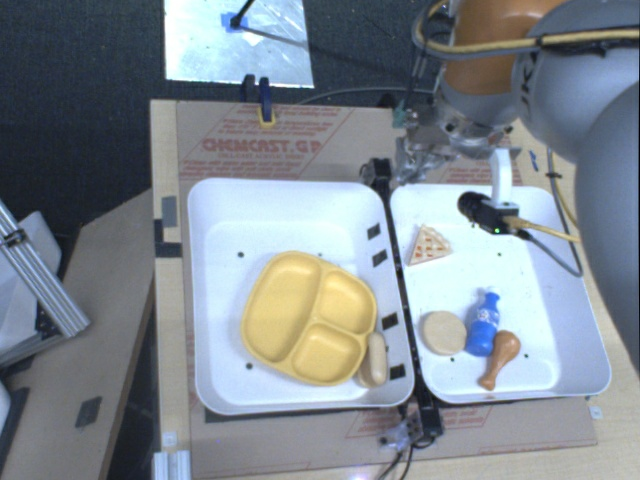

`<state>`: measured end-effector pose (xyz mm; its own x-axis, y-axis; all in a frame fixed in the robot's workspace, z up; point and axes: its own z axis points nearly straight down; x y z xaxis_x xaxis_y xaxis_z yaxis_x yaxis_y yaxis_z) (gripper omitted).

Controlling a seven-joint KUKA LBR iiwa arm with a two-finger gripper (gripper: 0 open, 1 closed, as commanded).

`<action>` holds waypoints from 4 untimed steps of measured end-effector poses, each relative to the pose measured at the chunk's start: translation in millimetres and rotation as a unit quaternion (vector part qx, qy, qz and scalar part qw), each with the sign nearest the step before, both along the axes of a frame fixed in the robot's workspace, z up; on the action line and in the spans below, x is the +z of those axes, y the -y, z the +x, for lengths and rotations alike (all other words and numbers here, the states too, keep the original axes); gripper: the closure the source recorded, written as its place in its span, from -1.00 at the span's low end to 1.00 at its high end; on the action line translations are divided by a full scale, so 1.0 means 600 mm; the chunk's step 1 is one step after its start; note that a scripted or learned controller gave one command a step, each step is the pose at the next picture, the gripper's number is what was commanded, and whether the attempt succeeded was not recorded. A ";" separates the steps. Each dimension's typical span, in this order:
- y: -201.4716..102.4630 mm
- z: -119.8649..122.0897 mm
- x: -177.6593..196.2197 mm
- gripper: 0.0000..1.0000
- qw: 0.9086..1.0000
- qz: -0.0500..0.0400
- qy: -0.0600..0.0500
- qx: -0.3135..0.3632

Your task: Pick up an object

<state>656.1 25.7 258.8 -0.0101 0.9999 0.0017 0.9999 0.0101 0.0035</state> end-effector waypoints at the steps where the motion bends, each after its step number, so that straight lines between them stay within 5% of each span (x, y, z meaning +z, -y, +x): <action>1: -0.067 0.004 -0.037 1.00 1.000 0.000 -0.002 -0.001; 2: -0.141 0.020 -0.042 1.00 1.000 0.000 0.000 -0.001; 3: -0.140 0.020 -0.040 1.00 1.000 -0.001 -0.001 -0.002; 4: -0.140 0.020 -0.040 -1.00 1.000 -0.001 -0.001 -0.002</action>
